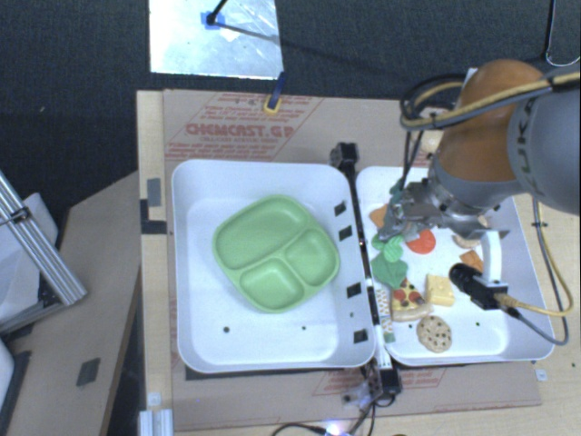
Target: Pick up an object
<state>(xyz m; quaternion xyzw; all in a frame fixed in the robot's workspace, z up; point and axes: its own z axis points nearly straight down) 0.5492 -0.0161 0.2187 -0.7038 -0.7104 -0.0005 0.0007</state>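
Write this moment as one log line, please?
arm: over right bin | gripper: above green toy food | left bin: green plate

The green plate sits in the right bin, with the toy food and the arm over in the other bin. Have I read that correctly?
Not quite. The camera view shows the green plate in the left bin, not the right one. The rest holds: the toy food, such as the cookie and the cheese, lies in the other bin, where the arm reaches.
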